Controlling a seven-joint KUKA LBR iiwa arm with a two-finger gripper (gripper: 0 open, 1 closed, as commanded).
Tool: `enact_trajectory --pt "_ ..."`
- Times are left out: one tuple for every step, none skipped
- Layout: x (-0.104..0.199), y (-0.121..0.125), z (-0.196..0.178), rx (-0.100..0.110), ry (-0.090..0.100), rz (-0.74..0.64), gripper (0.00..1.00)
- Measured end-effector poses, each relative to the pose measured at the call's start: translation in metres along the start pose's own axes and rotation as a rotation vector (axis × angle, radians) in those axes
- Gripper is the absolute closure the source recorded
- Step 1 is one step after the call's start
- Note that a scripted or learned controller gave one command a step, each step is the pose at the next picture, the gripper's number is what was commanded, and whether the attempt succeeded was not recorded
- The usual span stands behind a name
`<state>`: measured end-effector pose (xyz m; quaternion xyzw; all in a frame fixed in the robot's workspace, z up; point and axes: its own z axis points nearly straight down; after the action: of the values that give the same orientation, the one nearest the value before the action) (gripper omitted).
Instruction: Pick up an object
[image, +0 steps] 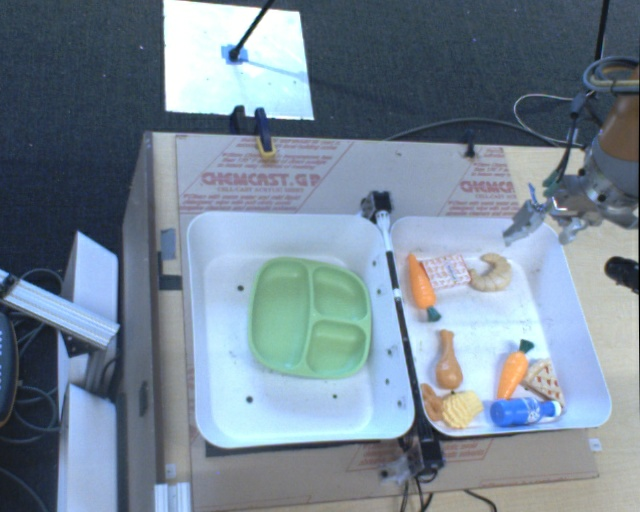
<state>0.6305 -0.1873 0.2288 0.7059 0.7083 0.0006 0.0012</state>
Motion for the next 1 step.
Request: enact_trajectory --pt "0.0491 0.0378 0.0824 0.003 0.002 -0.002 0.00"
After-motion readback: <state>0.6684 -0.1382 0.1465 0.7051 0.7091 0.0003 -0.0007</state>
